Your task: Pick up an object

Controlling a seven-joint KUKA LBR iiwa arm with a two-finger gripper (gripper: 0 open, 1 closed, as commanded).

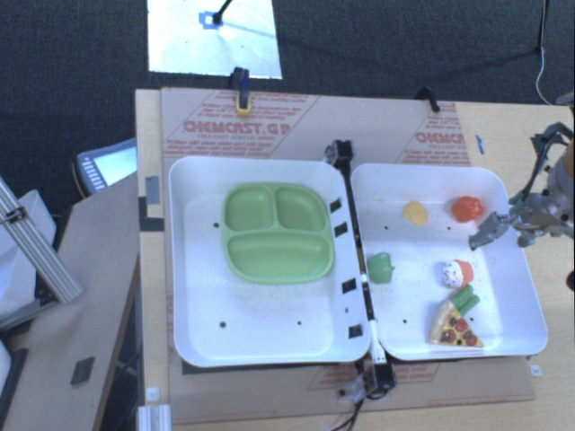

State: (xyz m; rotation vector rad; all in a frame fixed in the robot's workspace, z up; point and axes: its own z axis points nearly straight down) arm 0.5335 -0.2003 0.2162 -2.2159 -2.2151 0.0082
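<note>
The right bin [503, 330] holds several small toys: a yellow piece [414, 212], a red-orange piece [466, 208], a green pepper-like piece [380, 267], a white and red ball-like toy [455, 273] and a pizza slice [456, 323]. My gripper [503, 233] hangs over the bin's right rim, just right of and below the red-orange piece. It is open, with nothing between its fingers. It touches none of the toys.
A green divided plate [276, 233] lies in the left bin [193, 321]. Black clips run along the wall between the two bins [357, 268]. A yellow clamp [243, 106] sits on the bench's far edge.
</note>
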